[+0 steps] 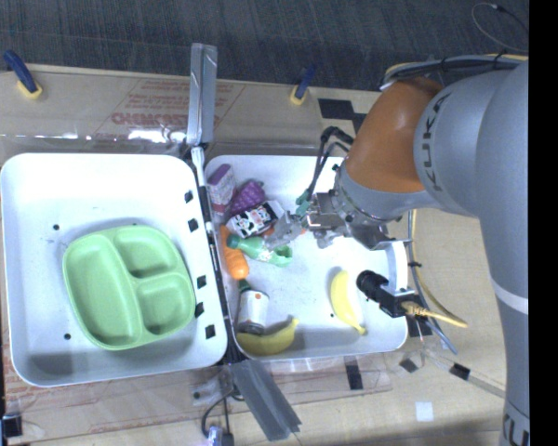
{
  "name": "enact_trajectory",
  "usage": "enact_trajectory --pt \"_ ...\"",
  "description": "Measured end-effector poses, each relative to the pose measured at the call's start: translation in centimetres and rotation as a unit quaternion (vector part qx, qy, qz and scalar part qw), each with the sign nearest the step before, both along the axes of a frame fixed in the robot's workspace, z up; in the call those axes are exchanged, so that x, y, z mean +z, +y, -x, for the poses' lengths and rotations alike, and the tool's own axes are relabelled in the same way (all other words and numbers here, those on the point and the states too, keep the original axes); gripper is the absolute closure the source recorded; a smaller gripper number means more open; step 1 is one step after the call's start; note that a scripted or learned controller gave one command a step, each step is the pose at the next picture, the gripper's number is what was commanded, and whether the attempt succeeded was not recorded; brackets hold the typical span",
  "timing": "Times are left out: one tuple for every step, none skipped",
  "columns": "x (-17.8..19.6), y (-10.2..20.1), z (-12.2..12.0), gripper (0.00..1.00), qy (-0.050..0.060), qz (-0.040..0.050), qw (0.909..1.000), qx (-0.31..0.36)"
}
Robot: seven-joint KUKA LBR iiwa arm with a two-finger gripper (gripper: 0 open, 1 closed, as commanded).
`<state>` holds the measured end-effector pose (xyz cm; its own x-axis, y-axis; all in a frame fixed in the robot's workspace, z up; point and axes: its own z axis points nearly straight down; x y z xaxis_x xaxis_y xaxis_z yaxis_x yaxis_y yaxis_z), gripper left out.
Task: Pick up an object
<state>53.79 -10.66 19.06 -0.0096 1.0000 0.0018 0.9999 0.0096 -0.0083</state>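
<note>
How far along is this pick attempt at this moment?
Nothing looks lifted yet. The gripper is down in the right white bin, over the pile by the green toy; whether anything is between its fingers is unclear. The yellow bananas and the orange carrot lie on the bin floor. Grasping and lifting remain.

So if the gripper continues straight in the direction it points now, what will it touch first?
Probably the green plastic toy lying in the right white bin. The gripper points leftward and down into the object pile, with that toy closest ahead. Depth is unclear from this slanted view, so the black-and-white printed packet is also possible.
</note>
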Motion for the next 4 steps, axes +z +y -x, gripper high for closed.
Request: enact_trajectory --pt "-9.1 -3.1 -5.7 0.00 -0.012 0.0024 0.9999 0.011" --pt "-10.1 -2.0 -2.4 0.00 -0.002 0.0007 1.0000 0.009" --pt "-9.3 -1.9 -2.4 1.00 0.000 0.0006 0.9999 0.012" --pt "-9.3 -1.9 -2.4 0.00 0.000 0.0007 0.9999 0.012"
